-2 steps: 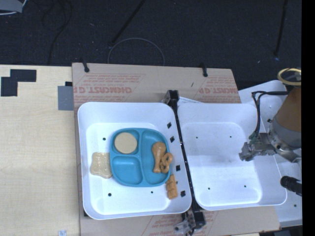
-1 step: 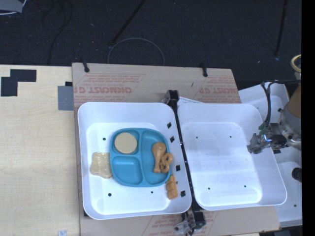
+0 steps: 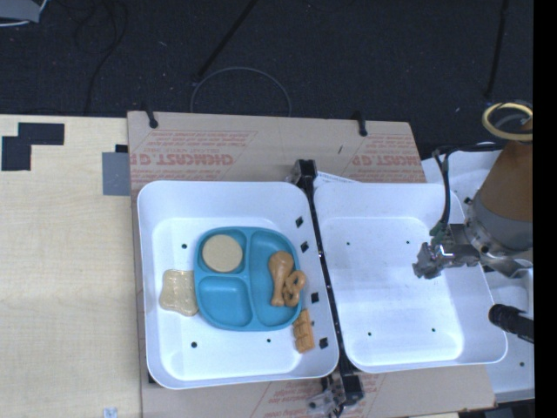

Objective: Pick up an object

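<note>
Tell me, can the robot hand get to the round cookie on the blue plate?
Probably yes. The hand sits over the right bin, and the round cookie lies uncovered in the blue plate in the left bin, with nothing above it.

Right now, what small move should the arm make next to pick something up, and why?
Probably travel left toward the left bin. The hand sits over the right bin, while the blue tray and food pieces all lie in the left one.

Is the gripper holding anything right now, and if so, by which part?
Nothing is held. The gripper hovers over the right bin, with no object between its fingers; the items lie in the left bin.
</note>
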`<state>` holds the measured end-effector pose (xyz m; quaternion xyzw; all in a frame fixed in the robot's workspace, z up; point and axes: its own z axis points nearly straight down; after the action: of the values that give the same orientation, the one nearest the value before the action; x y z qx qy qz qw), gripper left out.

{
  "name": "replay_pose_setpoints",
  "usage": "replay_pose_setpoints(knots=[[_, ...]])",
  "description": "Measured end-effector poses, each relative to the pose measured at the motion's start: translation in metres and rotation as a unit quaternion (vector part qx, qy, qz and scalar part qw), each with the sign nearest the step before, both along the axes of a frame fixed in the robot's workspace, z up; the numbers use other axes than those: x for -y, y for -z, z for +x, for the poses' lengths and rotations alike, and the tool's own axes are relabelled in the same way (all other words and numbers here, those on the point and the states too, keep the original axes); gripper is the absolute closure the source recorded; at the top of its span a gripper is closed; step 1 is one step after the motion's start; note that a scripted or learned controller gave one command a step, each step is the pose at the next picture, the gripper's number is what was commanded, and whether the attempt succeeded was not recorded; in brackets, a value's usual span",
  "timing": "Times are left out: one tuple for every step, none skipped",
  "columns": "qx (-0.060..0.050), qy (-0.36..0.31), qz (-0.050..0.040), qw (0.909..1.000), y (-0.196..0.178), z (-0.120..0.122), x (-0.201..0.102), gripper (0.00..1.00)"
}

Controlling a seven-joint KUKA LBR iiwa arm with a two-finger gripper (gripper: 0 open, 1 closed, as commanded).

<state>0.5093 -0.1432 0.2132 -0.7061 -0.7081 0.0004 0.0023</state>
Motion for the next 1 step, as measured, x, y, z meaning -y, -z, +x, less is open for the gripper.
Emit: replay_pose_setpoints(knots=[[0.000, 0.000, -0.0002, 1.0000, 0.0050, -0.0023, -0.0440, 1.00]])
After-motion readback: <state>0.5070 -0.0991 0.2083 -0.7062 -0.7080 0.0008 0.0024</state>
